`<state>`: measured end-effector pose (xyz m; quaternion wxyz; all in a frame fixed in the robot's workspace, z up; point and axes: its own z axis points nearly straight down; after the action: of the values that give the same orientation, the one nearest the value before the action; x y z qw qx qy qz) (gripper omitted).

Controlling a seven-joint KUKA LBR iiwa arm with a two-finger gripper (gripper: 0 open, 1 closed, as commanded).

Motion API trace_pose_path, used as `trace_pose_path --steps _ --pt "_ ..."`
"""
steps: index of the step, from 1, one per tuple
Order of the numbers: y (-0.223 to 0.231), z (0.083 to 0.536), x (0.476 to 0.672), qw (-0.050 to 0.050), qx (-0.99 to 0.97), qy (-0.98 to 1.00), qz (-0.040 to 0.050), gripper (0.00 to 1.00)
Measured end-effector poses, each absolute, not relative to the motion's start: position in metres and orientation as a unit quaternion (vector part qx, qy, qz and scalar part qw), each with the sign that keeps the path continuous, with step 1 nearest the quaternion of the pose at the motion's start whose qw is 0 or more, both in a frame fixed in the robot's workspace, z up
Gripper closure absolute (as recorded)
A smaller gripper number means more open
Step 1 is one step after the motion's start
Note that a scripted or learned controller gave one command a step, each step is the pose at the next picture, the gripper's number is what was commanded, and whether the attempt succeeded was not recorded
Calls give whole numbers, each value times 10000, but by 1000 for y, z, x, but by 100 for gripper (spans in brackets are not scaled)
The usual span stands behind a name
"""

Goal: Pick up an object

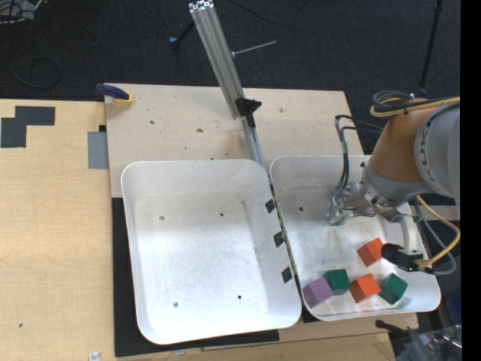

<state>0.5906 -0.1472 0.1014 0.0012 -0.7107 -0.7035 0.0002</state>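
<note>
right bin (316, 179): purple (317, 290), green (337, 279), orange (365, 286) blocks | tool (340, 211) above

Slanted aluminium bar (224, 59) over the bench (180, 122); blue-handled clamp (113, 92) at its back-left corner.

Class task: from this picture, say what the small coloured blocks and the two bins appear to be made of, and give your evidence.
Blocks: probably painted wood or foam; matte, flat colours, crisp edges. Bins: likely moulded plastic; smooth white walls, rounded corners, slight sheen.
</note>
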Motion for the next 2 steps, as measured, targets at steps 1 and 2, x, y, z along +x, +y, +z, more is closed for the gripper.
trace_pose_path --steps 1,2 --pt "-149 144 594 -6 -7089 -7053 -4 100" --pt "-150 207 598 -17 -7070 -7072 -11 100"
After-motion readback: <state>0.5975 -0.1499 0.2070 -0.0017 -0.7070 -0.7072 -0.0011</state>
